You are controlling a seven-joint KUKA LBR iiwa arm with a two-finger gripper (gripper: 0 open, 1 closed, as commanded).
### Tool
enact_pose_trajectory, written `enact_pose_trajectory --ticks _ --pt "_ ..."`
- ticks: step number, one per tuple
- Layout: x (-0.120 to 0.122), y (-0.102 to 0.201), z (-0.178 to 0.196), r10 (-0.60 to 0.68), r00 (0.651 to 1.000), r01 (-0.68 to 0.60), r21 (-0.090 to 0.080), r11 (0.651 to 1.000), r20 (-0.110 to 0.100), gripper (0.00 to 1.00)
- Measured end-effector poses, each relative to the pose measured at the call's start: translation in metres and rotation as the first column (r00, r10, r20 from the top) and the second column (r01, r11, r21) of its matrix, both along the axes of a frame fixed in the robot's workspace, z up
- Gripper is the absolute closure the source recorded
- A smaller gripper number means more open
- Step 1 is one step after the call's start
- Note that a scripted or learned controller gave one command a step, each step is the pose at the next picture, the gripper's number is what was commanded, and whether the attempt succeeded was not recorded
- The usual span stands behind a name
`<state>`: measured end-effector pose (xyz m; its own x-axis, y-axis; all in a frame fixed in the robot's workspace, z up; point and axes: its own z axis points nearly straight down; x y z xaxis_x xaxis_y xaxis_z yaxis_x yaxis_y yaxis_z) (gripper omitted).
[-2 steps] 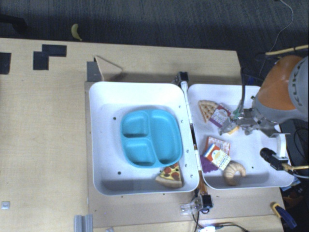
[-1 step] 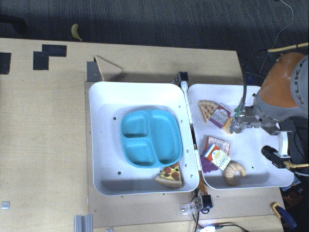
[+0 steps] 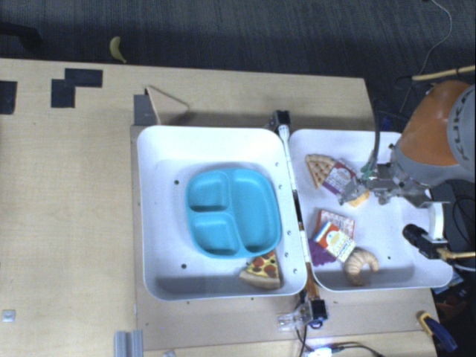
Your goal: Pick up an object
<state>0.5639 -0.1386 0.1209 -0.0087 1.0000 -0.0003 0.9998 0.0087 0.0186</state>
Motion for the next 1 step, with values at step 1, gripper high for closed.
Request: enact_pose_trajectory --ticks 1 --pt "0.0016 0.0010 0.0110 0.002 1.000 -0.002 0.001 1.000 0.004 1.00"
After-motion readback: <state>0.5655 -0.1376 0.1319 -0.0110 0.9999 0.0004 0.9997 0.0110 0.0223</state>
